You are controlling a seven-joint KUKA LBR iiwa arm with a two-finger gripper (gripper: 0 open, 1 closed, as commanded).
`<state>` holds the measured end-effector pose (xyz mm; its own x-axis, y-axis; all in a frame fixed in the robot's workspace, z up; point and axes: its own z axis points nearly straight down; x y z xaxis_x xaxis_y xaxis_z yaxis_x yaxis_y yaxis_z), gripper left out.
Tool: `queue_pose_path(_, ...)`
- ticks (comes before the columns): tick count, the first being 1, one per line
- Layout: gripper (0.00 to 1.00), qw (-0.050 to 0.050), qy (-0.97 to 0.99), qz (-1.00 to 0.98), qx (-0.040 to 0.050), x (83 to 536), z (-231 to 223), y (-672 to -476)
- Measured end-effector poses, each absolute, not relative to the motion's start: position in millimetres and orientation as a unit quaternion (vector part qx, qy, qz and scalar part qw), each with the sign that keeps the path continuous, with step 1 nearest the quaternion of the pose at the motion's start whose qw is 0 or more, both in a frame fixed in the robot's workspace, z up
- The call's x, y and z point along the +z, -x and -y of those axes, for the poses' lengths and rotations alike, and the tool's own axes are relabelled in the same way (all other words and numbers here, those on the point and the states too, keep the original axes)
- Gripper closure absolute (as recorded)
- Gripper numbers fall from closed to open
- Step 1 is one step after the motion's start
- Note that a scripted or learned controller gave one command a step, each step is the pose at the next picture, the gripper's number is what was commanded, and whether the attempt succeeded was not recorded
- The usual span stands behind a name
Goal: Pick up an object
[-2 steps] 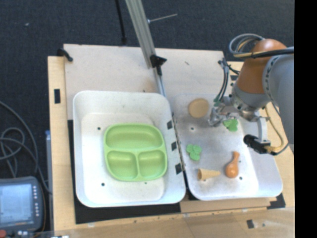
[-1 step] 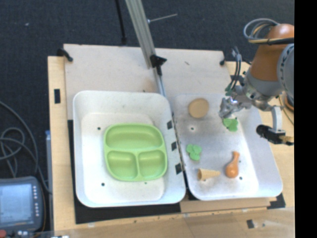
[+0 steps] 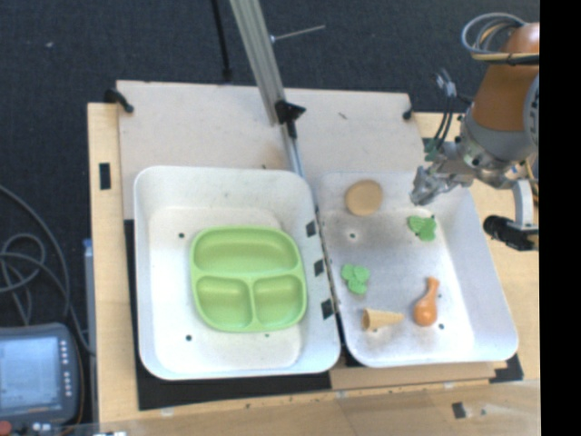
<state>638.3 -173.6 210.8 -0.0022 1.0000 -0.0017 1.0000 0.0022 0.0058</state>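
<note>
The right bin point(image 3: 472, 271) holds a round tan disc point(image 3: 364, 198), two small green leafy pieces point(image 3: 422, 227) point(image 3: 355, 278), an orange drumstick-shaped toy point(image 3: 427, 302) and a small tan cone point(image 3: 381, 318). My gripper point(image 3: 424, 192) hangs over the bin's far right part, just above and behind the green piece near the right wall, and right of the tan disc. Nothing shows between its fingertips.
The left bin point(image 3: 159, 243) holds a green three-compartment plate point(image 3: 247, 278). A metal pole point(image 3: 259, 53) slants up from between the bins at the back. The arm point(image 3: 499, 107) comes in from the upper right. A monitor point(image 3: 32, 375) sits at the lower left off the bench.
</note>
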Motion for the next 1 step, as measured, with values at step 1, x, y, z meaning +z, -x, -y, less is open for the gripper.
queue_pose_path(1,1.00,0.001,-0.705,-0.710,0.0016,222.9,124.6,-653.1)
